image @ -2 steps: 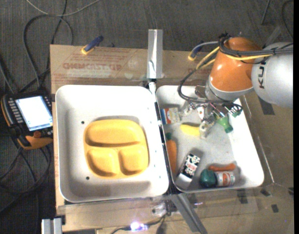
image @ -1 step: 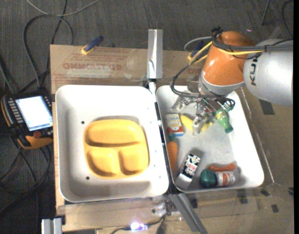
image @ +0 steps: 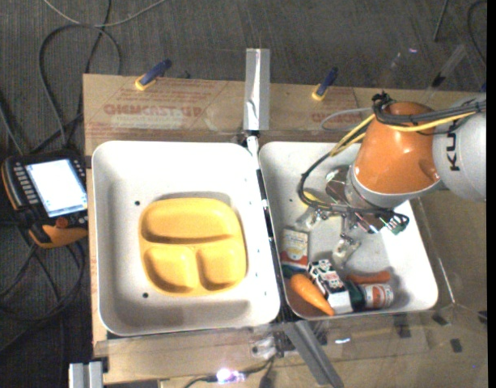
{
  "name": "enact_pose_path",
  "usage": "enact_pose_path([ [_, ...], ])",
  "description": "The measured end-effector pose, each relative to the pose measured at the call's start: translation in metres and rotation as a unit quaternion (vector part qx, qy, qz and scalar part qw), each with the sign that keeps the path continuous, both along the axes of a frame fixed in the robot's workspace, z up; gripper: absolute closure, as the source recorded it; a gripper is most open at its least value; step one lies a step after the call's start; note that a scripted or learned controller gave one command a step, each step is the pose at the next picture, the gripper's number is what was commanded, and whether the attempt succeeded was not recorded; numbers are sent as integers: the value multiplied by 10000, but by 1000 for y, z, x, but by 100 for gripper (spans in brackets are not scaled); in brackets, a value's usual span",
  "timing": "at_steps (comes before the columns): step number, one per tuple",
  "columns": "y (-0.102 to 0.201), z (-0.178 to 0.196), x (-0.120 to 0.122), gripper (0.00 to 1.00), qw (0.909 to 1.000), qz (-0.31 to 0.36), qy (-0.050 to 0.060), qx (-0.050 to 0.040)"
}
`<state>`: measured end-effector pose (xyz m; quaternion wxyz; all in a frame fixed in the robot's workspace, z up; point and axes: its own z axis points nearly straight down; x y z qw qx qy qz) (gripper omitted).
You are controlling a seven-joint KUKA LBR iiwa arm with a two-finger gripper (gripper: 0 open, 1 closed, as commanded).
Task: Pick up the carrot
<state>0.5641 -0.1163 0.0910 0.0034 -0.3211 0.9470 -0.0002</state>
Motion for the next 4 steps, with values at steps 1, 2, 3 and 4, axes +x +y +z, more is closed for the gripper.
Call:
enact_pose_path([
  [1, -23, 166, 31, 0, 9998, -177, 5, 3],
  [2, 16, -1, 41, 0, 9999, 117, -34, 3],
  [3, 12, 1, -37, 0, 9996, 258, -111, -14],
  [4, -10, -1, 40, 0, 9974, 717, -43, -15],
])
